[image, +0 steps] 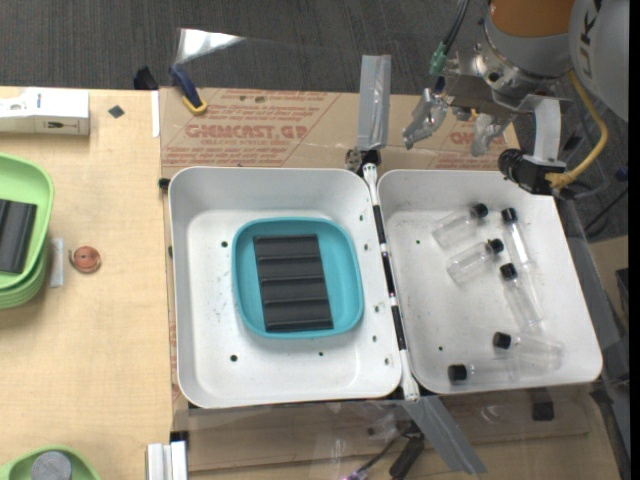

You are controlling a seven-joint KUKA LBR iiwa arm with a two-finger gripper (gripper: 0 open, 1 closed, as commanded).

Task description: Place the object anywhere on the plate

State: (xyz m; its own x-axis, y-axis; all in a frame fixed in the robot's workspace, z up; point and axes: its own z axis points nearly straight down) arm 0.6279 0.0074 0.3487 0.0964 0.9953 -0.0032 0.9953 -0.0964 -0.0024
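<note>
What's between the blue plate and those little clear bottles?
In the camera view, the two bins' white walls meet there, between plate and bottles.

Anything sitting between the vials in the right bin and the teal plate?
Only the two bins' raised rims, where they meet. The clear vials lie right of it, the teal plate left; its centre holds a black ribbed insert.

Light wood bench top (90, 368) carries two shallow white bins: left bin (195, 368) and right bin (575, 353), touching along a shared edge. Brown printed cardboard sheet (260, 128) lies behind the left bin. Left of that bin: small round copper-coloured disc (86, 259), green plastic tray (25, 233) at the bench edge, white rectangular box (45, 111) further back.
</note>
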